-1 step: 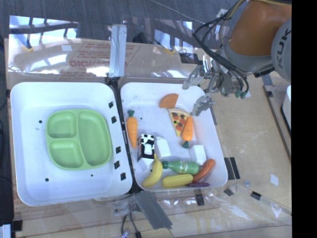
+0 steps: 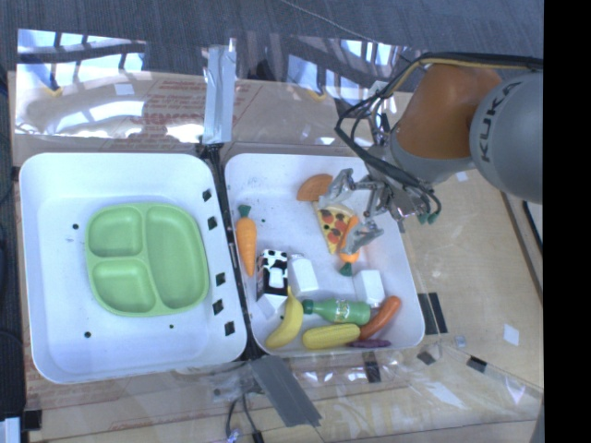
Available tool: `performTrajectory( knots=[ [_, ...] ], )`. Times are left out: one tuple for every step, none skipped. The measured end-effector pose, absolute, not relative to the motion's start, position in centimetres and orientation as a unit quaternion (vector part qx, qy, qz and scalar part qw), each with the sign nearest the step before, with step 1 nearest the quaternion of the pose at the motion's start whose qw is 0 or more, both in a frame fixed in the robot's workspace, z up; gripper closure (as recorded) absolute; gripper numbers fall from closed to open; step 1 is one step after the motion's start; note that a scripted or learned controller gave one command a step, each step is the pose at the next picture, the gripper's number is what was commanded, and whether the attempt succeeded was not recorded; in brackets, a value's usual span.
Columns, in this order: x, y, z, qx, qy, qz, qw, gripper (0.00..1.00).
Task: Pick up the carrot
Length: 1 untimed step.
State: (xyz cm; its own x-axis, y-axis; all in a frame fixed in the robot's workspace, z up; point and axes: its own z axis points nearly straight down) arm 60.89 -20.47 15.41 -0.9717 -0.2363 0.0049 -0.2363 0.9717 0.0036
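The carrot [image 2: 246,241], orange with a green top, lies lengthwise against the left wall of the right bin [image 2: 277,169]. My gripper [image 2: 355,210] hovers in the upper right of that bin, well to the carrot's right. It is open, with one metal finger [image 2: 343,184] by an orange-brown piece and the other near the bin's right wall. A pizza slice [image 2: 333,222] lies just beneath and between them. Nothing is held.
The right bin also holds an orange-brown piece [image 2: 314,187], a small orange item [image 2: 348,260], a cow-patterned carton [image 2: 272,270], white blocks [image 2: 371,286], a banana [image 2: 288,321], a green bottle [image 2: 337,310] and a sausage [image 2: 384,314]. A green divided plate [image 2: 148,257] sits in the left bin [image 2: 42,247].
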Motion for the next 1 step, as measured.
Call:
performTrajectory(
  knots=[
    [57.16,-20.88,9.11,0.132,-0.991,-0.0004,0.001,0.0]
  ],
)
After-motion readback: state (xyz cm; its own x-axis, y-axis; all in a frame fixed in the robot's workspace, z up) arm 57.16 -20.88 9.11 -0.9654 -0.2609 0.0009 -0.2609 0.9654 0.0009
